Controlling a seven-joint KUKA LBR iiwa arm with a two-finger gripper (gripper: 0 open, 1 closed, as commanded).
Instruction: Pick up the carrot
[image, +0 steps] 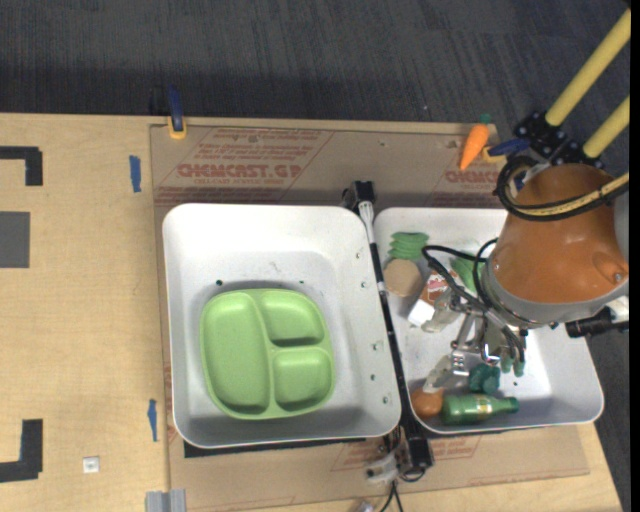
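A small rounded orange piece (428, 402), which I take to be the carrot, lies in the front left corner of the right bin (570, 385). My gripper (466, 366) hangs low over that bin's front part, just up and to the right of the orange piece and right above a green bottle (481, 405) lying on its side. The metal gripper parts reach down-left towards the orange piece, and nothing shows as held. The orange band of the arm (555, 240) covers the bin's right half.
Further back in the right bin lie a green item (408, 243), a tan piece (400, 277), a red-and-white item (437, 290) and a white piece (421, 313). The left bin (200, 240) holds a green divided plate (267, 350). An orange clip-like thing (474, 146) sits on the bench behind.
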